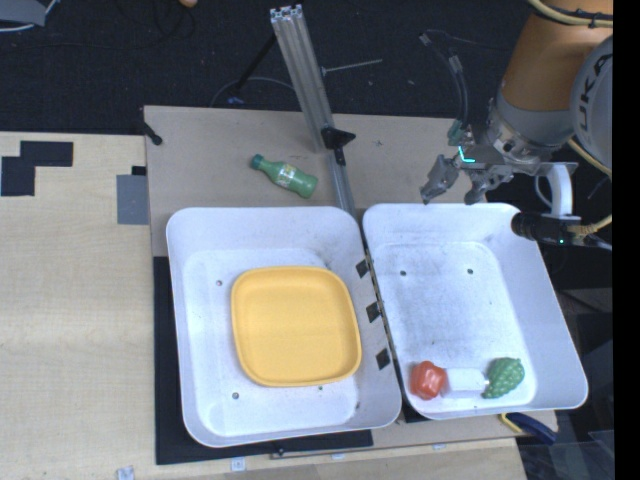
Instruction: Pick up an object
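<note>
My gripper (457, 185) hangs above the far rim of the right bin (455, 288), with its fingers spread and nothing between them. In that bin's near corner lie a red round piece (428, 379), a small white piece (463, 380) and a green knobbly piece (504, 376), side by side and far from the gripper. A square yellow plate (296, 324) lies flat in the left bin (195, 268).
A small green bottle (285, 175) lies on its side on the bench behind the left bin. A slanted aluminium rail (308, 78) rises behind the gap between the bins. Black clips (372, 311) sit along the divide.
</note>
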